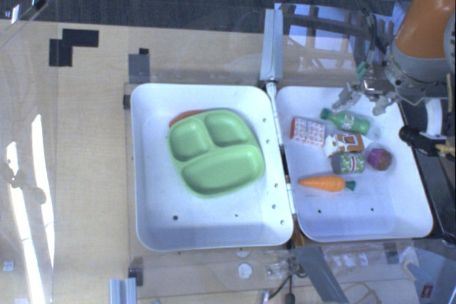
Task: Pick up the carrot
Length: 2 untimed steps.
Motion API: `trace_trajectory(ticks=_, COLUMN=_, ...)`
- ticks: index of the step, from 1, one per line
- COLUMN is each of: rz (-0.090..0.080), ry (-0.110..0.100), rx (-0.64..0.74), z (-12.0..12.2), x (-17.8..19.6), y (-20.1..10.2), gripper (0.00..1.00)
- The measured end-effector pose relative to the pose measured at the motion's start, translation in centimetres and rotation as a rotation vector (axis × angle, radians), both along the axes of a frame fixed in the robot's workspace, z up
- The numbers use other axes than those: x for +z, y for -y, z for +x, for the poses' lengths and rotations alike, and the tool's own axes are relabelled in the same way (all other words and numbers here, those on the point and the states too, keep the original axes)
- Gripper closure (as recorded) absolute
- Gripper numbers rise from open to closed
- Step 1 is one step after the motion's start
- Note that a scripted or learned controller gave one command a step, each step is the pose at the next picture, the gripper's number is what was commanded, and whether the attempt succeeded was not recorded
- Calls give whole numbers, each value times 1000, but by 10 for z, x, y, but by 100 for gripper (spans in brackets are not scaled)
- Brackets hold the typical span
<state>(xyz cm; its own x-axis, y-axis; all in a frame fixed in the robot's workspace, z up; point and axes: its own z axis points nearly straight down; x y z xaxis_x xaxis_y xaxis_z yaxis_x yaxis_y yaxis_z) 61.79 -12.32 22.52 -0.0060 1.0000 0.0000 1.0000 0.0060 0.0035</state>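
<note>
Pale wood bench (85, 174), two shallow white bins side by side: the carrot (326, 184) lies flat on the floor of the right bin (399, 221), toward that bin's front edge and a little left of its middle, its orange body running roughly parallel to the front edge with the pointed tip toward the divider between the bins and the green stub toward the right wall. Just behind it, close but seemingly apart, sit a small green-labelled can (348, 164) and a purple ball-like item (379, 158); further back are a small carton (345, 143), a red-and-white packet (308, 130) and a green bottle (346, 121) lying on its side. The gripper (365, 96) hovers over the right bin's back edge, above the bottle, its two fingers spread apart with nothing between them. From the fingers, the carrot lies toward the front edge and slightly left, with the cluster of other items between, so the coming move appears to call for travel forward over that cluster, a turn of the wrist to set the fingers across the carrot's long axis, then a descent. In the left bin (153, 217) a green divided tray (215, 152) rests tilted toward the back, something orange-red (187, 114) peeking from under its rear rim.
</note>
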Motion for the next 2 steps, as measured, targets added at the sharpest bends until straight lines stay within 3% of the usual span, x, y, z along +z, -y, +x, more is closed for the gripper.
trace_trajectory(ticks=1, rz=-1, ry=0, rx=181, z=-66, x=-76, y=-24, gripper=0)
trace_trajectory(ticks=2, rz=-3, ry=6, rx=210, z=-126, x=-134, y=-28, gripper=0)
